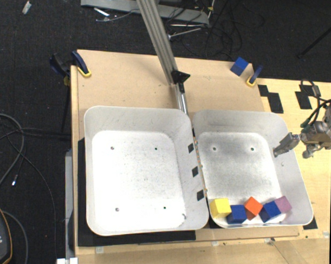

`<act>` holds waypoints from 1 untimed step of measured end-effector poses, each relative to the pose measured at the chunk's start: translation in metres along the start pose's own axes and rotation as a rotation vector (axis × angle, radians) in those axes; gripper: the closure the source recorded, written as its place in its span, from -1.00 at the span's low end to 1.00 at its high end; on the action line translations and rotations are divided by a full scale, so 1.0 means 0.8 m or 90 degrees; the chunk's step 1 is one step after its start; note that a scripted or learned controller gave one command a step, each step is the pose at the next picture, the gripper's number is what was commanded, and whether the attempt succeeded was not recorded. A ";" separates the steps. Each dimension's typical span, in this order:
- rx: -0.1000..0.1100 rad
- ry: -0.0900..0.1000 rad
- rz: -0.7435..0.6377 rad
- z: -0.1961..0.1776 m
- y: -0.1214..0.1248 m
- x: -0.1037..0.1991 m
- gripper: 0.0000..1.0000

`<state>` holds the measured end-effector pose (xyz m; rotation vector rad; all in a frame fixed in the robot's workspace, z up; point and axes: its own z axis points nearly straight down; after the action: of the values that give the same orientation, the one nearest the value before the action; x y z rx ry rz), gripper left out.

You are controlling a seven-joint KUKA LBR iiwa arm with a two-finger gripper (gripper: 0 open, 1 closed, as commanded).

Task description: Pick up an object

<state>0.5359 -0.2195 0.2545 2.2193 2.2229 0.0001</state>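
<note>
- Hovering at the right rim of the right bin, the jaws stand spread apart, one finger reaching out over the bin's edge and the other just outside it, with nothing between them.
- Lying well below the jaws, along the right bin's near wall, five small blocks sit in a tight row.
- Farthest from the jaws is the yellow block, at the left end of the row.
- Next to it, touching, is a blue block, and the orange block is pressed against that one's right side, tilted.
- A second blue block follows, and the purple block ends the row, the one nearest beneath the jaws though still well apart from them.
- Left of the jaws, across the right bin's speckled floor, the left bin sits edge to edge with it.
- Both bins rest on the tan desk.
- Up and left of the jaws, near the desk's far edge, another blue block lies outside the bins, beside a yellow-tipped clamp.
</note>
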 end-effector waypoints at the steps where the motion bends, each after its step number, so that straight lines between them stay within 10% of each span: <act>1: 0.006 0.003 0.002 0.125 -0.051 0.036 -1.00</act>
<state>0.4948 -0.1906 0.1547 2.2290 2.2264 -0.0053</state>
